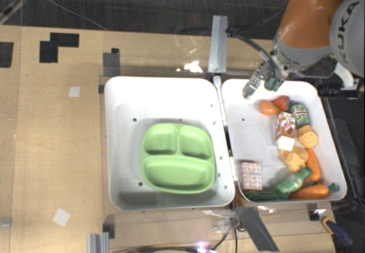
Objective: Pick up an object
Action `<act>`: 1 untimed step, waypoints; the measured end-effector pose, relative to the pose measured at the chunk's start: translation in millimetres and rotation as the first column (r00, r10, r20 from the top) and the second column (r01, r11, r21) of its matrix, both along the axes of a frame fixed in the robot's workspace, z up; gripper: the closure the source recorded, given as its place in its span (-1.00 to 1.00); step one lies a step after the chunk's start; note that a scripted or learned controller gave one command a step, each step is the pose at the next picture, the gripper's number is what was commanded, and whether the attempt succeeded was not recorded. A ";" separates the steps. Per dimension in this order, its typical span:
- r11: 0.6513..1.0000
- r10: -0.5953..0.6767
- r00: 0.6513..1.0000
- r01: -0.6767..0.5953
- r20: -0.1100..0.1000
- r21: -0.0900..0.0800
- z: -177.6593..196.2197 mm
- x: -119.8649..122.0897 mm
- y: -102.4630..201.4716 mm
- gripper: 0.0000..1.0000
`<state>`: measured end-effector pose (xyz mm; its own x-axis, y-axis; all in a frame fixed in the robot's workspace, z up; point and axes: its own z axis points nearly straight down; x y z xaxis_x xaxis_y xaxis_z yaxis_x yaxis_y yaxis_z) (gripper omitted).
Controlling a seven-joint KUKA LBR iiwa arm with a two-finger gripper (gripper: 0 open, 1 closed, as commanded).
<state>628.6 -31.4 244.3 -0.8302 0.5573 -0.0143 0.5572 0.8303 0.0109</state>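
Your gripper (261, 82) hung over the right bin's (251, 138) top-left corner, above nothing graspable; can't tell its grip state. The orange ball (268, 108) sat just below it, nearest target.

A green divided plate (178, 158) lies in the left white bin (122, 98), toward its front right. The bench (51, 149) is pale wood, with black patches (56, 45) at its far left and two small pale squares, perhaps tape (74, 92), lying on it
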 end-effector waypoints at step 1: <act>1.000 0.003 1.000 -0.003 0.010 0.000 13.1 2.1 0.8 1.00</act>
